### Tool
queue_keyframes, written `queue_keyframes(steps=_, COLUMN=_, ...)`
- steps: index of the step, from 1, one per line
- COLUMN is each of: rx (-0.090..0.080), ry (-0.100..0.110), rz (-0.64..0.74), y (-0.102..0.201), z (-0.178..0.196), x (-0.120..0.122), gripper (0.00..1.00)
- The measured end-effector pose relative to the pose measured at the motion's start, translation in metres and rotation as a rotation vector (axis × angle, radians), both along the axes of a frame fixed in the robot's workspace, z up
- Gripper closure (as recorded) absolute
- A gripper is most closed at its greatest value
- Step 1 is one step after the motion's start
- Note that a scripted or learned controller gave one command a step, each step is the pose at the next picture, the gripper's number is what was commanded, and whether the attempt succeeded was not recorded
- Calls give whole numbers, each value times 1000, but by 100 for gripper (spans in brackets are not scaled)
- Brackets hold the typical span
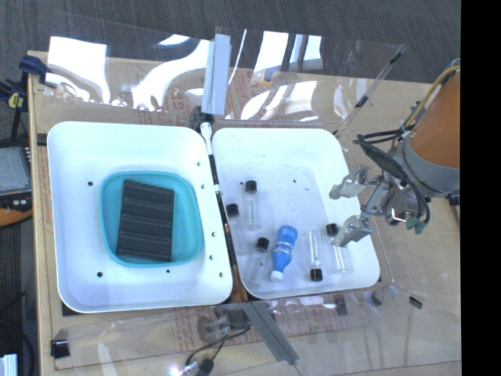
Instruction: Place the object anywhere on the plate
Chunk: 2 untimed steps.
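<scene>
A light blue plate (188,202) lies in the left bin (70,155), with a dark ribbed block (146,218) resting on it. In the right bin (282,151) lie a small blue bottle with a white cap (282,250) and several clear vials with black caps (250,200). My gripper (344,212) hovers over the right bin's right edge, open, its two fingers spread apart with nothing between them. The nearest vials (335,245) lie just below and left of the lower finger.
The grey arm with its orange band (437,131) comes in from the right, trailing cables. Clear panels and a metal post (216,73) stand behind the bins. A metal bracket (262,327) sits at the bench front.
</scene>
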State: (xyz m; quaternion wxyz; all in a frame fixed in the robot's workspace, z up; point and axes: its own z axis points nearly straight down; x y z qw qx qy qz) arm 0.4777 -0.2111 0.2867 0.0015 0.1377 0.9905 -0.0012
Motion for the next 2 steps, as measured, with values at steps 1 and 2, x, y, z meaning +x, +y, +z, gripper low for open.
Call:
queue_keyframes(steps=1, rx=1, ry=-3, rz=16, y=2, z=-181, x=2, gripper=0)
queue_keyframes(steps=2, rx=1, ry=-4, rz=24, y=4, z=-171, x=3, gripper=100)
